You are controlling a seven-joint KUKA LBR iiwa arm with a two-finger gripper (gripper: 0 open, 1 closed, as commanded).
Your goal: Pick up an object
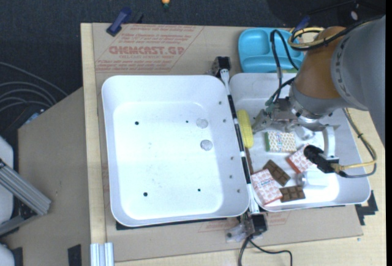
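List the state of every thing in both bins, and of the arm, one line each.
left bin: holds two small round grey pieces
right bin: holds several small items, arm above it
yellow object: lying along the right bin's left wall
patterned packet: lying flat
brown bar: lying flat near the front rim
gripper: low over the right bin; grasp cannot be told

- Arm (pixel 343 68): cut off by the right edge; covers part of the right bin (pixel 349 194)
- Blue tray (pixel 260 50): partly hidden behind the arm
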